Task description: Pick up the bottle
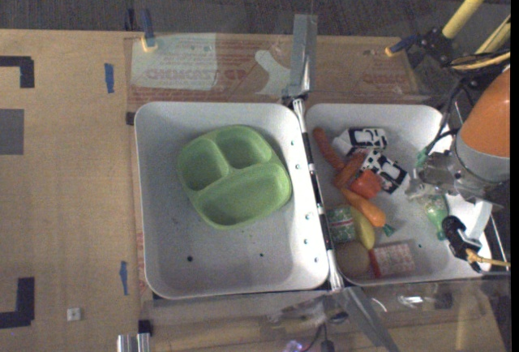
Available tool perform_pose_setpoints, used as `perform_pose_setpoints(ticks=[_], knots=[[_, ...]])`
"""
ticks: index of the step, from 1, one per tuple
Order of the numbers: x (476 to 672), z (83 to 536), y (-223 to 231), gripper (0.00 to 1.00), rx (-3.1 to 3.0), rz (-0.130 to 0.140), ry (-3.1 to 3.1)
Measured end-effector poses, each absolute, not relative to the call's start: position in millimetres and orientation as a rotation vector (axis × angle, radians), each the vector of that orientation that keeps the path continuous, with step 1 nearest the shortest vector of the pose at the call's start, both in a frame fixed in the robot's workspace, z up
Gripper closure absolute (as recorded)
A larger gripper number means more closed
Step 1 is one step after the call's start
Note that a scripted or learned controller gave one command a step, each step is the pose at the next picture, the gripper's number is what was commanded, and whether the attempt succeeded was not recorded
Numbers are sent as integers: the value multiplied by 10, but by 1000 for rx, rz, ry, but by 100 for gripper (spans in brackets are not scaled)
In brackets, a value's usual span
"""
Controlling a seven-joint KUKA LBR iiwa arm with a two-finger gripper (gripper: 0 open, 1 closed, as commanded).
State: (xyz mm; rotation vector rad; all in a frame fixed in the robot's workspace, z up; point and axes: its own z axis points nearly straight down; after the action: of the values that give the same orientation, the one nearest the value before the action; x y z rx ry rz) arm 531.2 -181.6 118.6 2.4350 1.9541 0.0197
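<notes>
End effector [434, 190] low over right part of right bin [405, 117], hanging from grey wrist under orange band [493, 125]. Finger state: cannot tell, hidden by wrist housing and cables. Bottle [435, 212] directly beneath/just beside end effector, clear with greenish tint, lying on bin floor; contact with it not resolvable. Black cable connector [454, 233] just below-right of end effector in view.

Left of end effector, near: black-and-white patterned box [388, 169], second one [366, 137] slightly farther up-left. Orange-red toy pieces [357, 176] beyond those, carrot-like piece [365, 210] below them. Lower left of end effector: pink-red packet [395, 259], brown round item [353, 259], small green can [340, 225], all by bin's near-left corner.

Farther left, past divider: left bin [162, 245] holding green compartment tray [233, 176], upright, three sections. Farthest: table [65, 180] with blue tape marks [109, 76] and black corner markers [20, 70].
</notes>
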Motion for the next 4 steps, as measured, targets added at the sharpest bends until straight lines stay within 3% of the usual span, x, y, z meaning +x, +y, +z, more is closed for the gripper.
perform_pose_setpoints(ticks=[1,2,3,4], knots=[[5325,1201,-1793,0,2434,26,1958],[5330,1299,-1800,100,2431,24,1957],[5371,2636,-2064,100,2634,-1,1709],[5371,2634,-2060,0,2635,-1,1710]])
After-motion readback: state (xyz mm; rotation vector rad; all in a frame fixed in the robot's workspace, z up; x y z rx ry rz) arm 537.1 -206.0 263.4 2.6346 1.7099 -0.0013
